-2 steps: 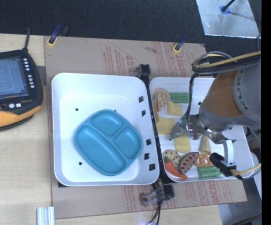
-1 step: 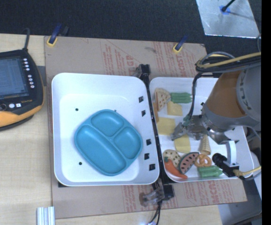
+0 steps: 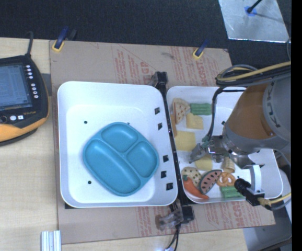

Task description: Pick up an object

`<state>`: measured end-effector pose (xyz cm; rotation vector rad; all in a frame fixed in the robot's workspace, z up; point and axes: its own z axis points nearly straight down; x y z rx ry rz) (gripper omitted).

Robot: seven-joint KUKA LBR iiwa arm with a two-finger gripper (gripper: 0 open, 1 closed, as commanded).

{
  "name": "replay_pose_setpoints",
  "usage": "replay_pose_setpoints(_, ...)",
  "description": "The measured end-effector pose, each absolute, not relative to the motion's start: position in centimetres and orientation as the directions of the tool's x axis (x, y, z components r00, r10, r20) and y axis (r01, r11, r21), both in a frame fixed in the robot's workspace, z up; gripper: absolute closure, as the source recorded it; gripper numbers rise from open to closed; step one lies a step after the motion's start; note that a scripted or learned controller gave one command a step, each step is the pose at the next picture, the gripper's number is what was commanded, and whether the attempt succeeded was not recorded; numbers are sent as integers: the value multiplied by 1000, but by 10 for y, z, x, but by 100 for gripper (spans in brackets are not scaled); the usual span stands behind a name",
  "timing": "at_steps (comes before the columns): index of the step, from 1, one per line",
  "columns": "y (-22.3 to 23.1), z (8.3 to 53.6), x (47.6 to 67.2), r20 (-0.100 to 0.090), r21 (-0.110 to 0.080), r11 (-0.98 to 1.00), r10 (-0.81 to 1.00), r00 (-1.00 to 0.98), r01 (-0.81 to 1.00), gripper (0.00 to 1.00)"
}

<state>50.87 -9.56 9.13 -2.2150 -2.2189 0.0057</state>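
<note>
White bins sit side by side on the table (image 3: 20, 192); the left bin (image 3: 72, 95) holds a blue plate (image 3: 120, 158). My fingers (image 3: 206, 151) hang low in the right bin (image 3: 274, 184) among toy food (image 3: 186, 140); whether they grip anything, I cannot tell.

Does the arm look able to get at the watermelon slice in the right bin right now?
Probably yes. The watermelon slice lies uncovered in the right bin, just below the hand, with nothing lying over it, though other toy food crowds its sides.
</note>
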Motion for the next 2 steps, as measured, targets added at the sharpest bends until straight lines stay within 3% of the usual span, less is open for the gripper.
replay_pose_setpoints(1,-102,93,586,-1,5,6,1000,-6,1000,0)
replay_pose_setpoints(2,-107,91,507,2,-11,1,1000,-1,1000,0)
